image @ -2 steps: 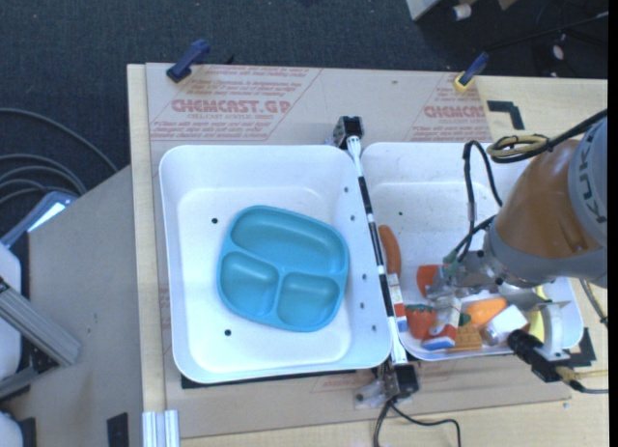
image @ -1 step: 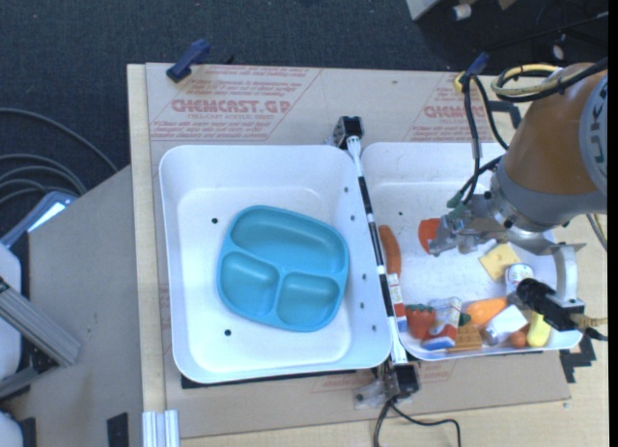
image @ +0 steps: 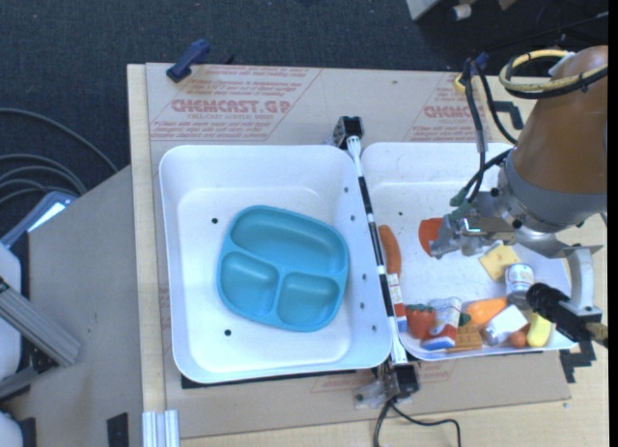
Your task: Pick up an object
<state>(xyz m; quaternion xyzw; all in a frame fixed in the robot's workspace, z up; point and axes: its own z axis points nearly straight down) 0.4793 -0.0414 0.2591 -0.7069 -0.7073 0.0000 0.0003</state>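
Two shallow white plastic bins sit side by side on a brown cardboard-covered bench (image: 241, 97). The left bin (image: 183, 242) holds a light blue moulded plastic plate with three compartments (image: 282, 268), lying flat near the middle of the bin floor. The right bin (image: 406, 170) holds a scatter of small toy food pieces, mostly gathered along its near edge. A long orange sausage-shaped piece (image: 390, 248) lies against the bin's left wall, just beside the divider between the bins. Along the near edge lie a red strawberry-like piece (image: 420, 321), an orange carrot-shaped piece (image: 485, 310), a yellow piece (image: 539, 330) at the right end, and a few pale items too jumbled to identify. A pale yellow cheese-like wedge (image: 499, 262) lies a little farther in, near a small silvery can-like piece (image: 519, 277). The grey arm with its orange band (image: 565, 136) reaches in from the right, over the right bin. Its two-finger gripper (image: 447, 238) sits low over the middle of the bin, right against a round red-orange piece (image: 431, 235) on its left side. Whether the gripper is closed on that piece, or merely touching it, I cannot tell.
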